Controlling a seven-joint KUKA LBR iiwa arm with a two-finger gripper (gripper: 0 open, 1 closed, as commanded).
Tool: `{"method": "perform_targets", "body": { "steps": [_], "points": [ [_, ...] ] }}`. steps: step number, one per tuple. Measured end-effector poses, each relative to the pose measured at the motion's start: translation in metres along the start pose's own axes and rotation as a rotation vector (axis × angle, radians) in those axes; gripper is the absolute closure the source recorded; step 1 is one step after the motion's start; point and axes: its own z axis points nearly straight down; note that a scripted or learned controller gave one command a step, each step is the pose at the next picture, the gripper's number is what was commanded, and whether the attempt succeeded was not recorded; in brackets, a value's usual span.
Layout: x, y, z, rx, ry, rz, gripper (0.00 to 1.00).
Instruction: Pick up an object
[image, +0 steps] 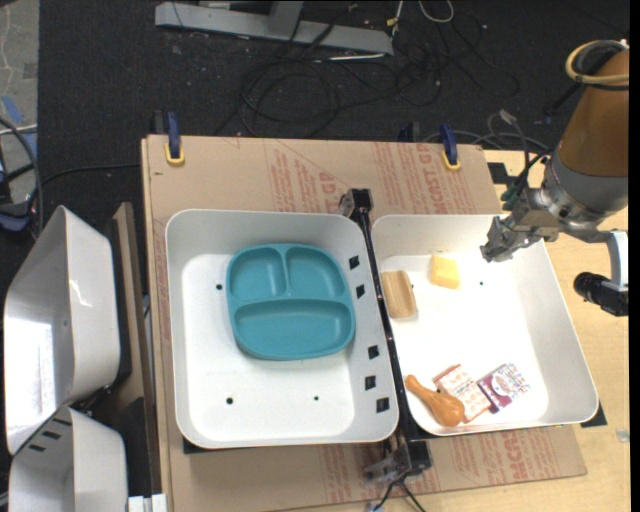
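Note:
My gripper (497, 249) hangs over the far right part of the right bin (560, 330), a short way right of a yellow cheese-like block (444, 271). Nothing shows between its fingers. A tan bread-like block (399, 294) lies by the bin's left wall. Near the front edge lie an orange drumstick-shaped toy (438, 400), a small red-and-white packet (463, 386) and a purple-and-white packet (504, 384).
The left bin (200, 400) holds a teal divided plate (290, 301). A black divider with clips (372, 330) runs between the bins. Cardboard (300, 170) lies under both. White containers (60, 330) stand at the far left.

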Motion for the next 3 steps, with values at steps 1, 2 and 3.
{"method": "perform_targets", "body": {
  "steps": [1,2,3],
  "points": [
    [0.045,-0.021,0.002,0.005,0.002,-0.004,1.00],
    [0.099,-0.024,0.009,0.005,0.003,-0.005,1.00],
    [0.152,-0.038,0.021,0.006,0.003,-0.005,1.00]
  ]
}}
